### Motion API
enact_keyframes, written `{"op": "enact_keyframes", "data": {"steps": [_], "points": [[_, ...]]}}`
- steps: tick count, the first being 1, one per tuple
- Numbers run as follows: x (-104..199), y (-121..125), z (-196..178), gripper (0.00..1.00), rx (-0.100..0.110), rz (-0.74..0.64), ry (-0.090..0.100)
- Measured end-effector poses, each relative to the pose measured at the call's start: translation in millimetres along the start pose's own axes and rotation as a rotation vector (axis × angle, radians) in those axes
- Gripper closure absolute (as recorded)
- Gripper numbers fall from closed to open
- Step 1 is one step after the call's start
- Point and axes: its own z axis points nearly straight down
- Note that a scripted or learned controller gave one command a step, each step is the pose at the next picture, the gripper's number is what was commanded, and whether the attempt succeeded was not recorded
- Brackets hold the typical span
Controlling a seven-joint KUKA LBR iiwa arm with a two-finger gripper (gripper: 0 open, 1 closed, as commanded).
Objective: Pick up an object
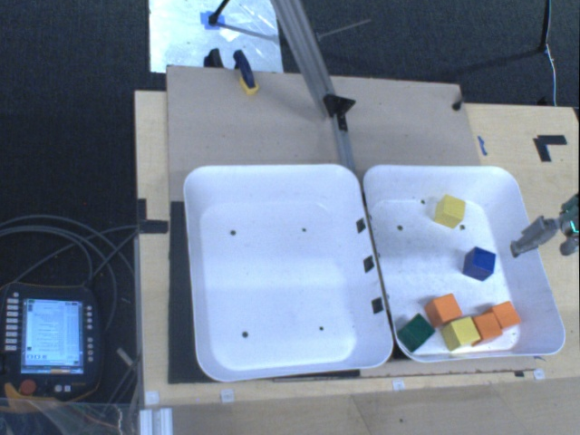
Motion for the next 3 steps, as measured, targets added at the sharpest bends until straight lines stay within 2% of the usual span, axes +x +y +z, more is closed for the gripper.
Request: {"op": "enact_keyframes", "data": {"steps": [3], "points": [[-1.7, 5.4, 124.9, 0.00, 0.005, 0.001, 0.002]]}}
